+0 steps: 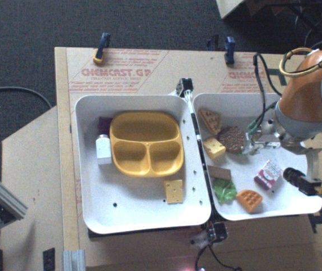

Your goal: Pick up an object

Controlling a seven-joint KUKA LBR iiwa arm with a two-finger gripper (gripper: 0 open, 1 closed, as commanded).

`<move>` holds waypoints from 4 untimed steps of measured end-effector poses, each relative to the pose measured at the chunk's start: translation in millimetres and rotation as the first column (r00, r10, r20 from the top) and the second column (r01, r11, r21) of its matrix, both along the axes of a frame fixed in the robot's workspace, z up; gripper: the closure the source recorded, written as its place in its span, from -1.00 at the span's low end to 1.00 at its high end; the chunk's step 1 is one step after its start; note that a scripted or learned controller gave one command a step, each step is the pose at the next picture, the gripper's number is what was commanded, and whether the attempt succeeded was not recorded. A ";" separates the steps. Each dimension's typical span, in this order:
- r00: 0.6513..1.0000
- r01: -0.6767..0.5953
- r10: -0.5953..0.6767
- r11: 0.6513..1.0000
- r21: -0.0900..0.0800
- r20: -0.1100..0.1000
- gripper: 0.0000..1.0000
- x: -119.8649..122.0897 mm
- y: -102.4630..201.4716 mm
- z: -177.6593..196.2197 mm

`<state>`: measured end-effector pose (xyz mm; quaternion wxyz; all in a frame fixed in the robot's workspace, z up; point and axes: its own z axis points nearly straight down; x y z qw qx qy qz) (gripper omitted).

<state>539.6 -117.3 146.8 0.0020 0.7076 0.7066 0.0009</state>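
- The hand [253,144] is hovering low in the right bin [296,208], just beside a round brown cookie [232,139]; whether its fingers are apart or closed cannot be told
- A cheese cube [214,148], pizza slice [209,120], waffle [249,200], green leaf [225,192] and pink packet [268,174] are lying nearby
- The left bin [87,151] is holding a yellow divided tray [146,143], white bottle [103,149] and cheese slice [174,191]

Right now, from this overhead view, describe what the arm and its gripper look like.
The arm is bulky and rounded, grey with a broad orange band above the wrist. A thin pale-yellow cable loops over the orange part, and black cables run alongside it. The gripper is a small metallic grey assembly at the arm's end, over the right bin.
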 end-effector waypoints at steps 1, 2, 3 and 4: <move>1.000 -0.002 0.002 1.000 -0.001 0.004 1.00 -2.6 0.6 63.4; 1.000 -0.002 0.002 1.000 0.000 0.001 1.00 -1.5 0.6 79.1; 1.000 -0.003 0.003 1.000 0.003 -0.008 1.00 -23.3 20.7 72.6; 1.000 -0.003 0.003 1.000 0.003 -0.007 1.00 -28.9 34.4 73.2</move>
